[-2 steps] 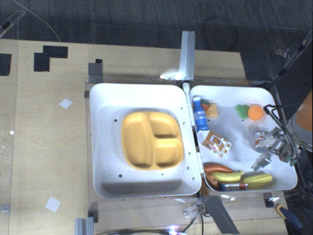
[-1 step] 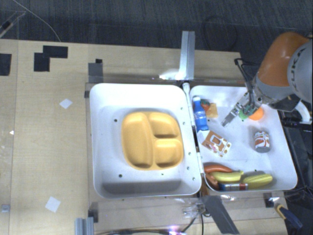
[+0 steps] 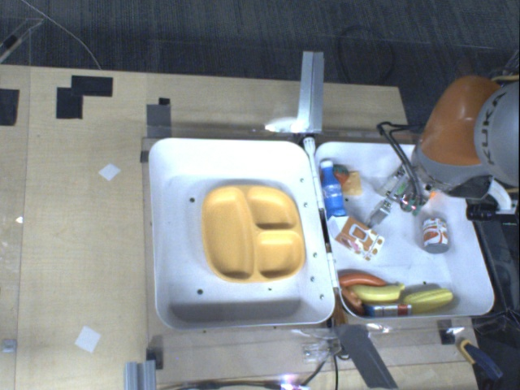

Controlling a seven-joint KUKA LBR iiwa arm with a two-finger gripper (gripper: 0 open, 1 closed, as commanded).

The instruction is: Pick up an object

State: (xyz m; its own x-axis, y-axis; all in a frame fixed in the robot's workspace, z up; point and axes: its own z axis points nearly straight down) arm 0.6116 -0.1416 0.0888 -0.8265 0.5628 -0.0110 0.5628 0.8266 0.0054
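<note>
Hand (image 3: 382, 212) poised above right bin (image 3: 479, 291), beside small orange-patterned white packet (image 3: 359, 238)

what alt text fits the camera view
The arm's end effector hangs over the right bin, which holds a blue bottle, small can and bananas; the left bin holds a yellow divided tray.

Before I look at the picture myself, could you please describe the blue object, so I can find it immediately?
Start at the right white bin, the one where the arm reaches in. Follow its left wall, next to the bin with the yellow divided tray. The blue bottle lies along that wall near the top; it is the only blue thing among the orange, yellow and red items.
</note>
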